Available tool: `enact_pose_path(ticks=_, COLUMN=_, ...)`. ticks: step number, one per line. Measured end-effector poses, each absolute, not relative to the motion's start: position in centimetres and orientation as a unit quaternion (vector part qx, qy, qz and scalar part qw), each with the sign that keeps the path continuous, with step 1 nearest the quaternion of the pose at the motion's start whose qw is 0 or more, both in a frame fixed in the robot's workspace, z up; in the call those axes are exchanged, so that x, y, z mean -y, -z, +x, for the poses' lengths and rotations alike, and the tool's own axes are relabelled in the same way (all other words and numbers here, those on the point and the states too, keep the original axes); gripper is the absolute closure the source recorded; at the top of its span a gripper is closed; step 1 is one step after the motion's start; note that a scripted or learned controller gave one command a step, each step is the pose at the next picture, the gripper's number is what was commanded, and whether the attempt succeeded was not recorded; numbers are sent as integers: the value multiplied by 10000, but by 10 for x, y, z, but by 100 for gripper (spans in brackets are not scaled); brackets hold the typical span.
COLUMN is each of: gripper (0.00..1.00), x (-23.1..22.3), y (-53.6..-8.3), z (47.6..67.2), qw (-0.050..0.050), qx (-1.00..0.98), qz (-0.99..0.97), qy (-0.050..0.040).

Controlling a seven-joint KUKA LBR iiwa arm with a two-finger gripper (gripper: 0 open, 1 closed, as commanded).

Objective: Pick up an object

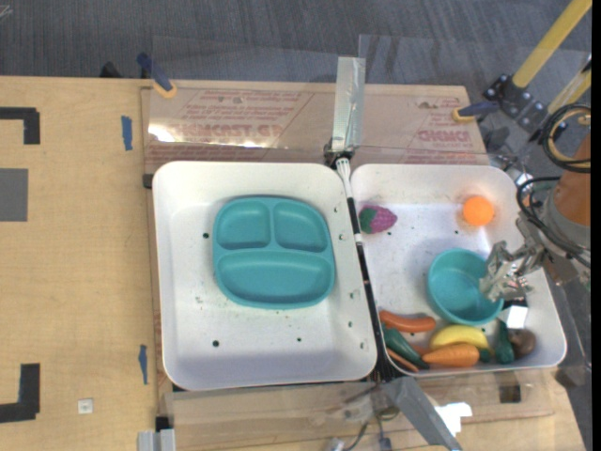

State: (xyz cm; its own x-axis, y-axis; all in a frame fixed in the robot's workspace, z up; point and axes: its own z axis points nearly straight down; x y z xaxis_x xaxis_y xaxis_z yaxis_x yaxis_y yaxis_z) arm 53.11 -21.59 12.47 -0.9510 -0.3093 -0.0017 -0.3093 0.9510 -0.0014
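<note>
The red print on the clear panels behind the bins is too blurred to read.

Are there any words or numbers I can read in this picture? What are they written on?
Left clear panel behind the bins: faint reddish print, too blurred to read.
Right clear panel: more reddish print, maybe starting "CHEM", too blurred to be sure.
Teal divided plate, teal bowl, toy food and the white bins: no writing on them that I can see.
</note>
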Motion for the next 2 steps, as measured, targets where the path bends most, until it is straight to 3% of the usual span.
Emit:
enact_pose_path(ticks=1, gripper=100, x=159, y=-92, z=559, qw=75, qx=-9998, qz=-201, qy=14)
enact_pose_path(ticks=2, gripper=100, x=214, y=-90, z=650, qw=20, qx=-9997, qz=255, qy=-43)
